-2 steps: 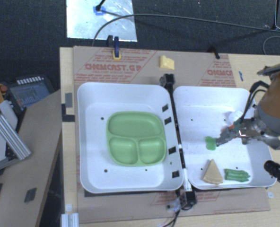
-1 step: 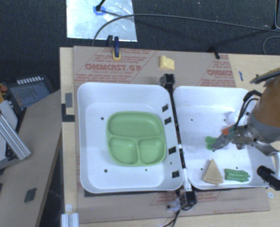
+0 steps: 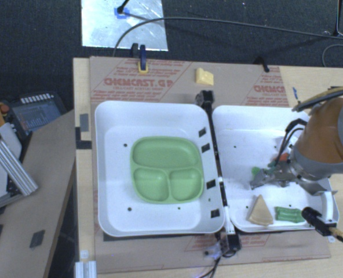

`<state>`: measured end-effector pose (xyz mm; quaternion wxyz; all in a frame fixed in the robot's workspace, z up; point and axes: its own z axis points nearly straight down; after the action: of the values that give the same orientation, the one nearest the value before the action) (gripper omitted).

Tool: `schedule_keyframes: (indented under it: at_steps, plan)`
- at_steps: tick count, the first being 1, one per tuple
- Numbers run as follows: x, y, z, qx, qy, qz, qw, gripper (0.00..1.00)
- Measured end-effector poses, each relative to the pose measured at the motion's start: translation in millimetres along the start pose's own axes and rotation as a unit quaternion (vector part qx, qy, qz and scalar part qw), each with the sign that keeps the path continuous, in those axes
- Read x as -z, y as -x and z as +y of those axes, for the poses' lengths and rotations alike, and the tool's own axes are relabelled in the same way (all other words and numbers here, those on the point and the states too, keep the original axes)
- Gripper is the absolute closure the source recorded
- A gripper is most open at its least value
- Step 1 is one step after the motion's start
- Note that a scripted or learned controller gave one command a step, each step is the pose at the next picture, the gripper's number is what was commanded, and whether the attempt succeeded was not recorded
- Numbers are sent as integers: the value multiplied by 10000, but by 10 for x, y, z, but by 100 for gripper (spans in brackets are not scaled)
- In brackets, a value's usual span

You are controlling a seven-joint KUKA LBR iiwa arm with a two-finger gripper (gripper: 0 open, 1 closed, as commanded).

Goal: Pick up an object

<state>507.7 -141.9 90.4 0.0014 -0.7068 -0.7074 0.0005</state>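
My gripper (image 3: 263, 179) is low in the right bin (image 3: 241, 126), reaching left from the grey wrist and orange band of the arm (image 3: 325, 138). A small green piece (image 3: 256, 171) lies right at the gripper's tip; whether they touch I cannot tell. A tan wedge (image 3: 260, 211) rests just below the gripper, near the bin's front wall. To the wedge's right lies a green pod-like object (image 3: 289, 215). A small orange-red bit (image 3: 283, 156) shows beside the wrist cables.
The left bin (image 3: 110, 155) holds a pale green divided plate (image 3: 164, 169). A yellow block (image 3: 204, 76) sits on the cardboard behind the bins. A black divider with clips (image 3: 211, 149) runs between the bins. Cables hang by the wrist.
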Motion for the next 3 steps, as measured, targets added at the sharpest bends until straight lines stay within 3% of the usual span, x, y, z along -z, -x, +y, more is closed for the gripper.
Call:
schedule_keyframes:
  at_steps: [1, 3]
  plan:
    - [135, 7, 12, -2, 25, -10, 10000, 100]
    - [1272, -13, 245, 20, 56, -17, 10000, 100]
